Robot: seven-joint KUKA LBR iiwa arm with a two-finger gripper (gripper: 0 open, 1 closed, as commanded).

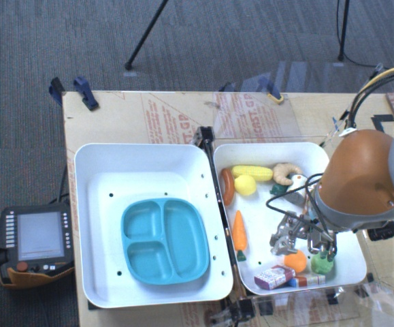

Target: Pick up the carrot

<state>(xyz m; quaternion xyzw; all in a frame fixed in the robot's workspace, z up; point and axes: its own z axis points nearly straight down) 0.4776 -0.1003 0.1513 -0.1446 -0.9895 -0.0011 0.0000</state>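
Carrot (239, 229) flat in right bin (265, 148), likely light, stiff, slippery plastic; best gripped mid-body across width; fingers (283, 238) state unclear.

Plastic, metal and cardboard under even light

The carrot (239, 231) looks like smooth matt plastic, as does the blue divided plate (164, 240) at nine o'clock of it. The white bins (91, 182) are glossy plastic, the gripper (299, 238) bare shiny metal, and the bench top (156, 118) printed matt cardboard.
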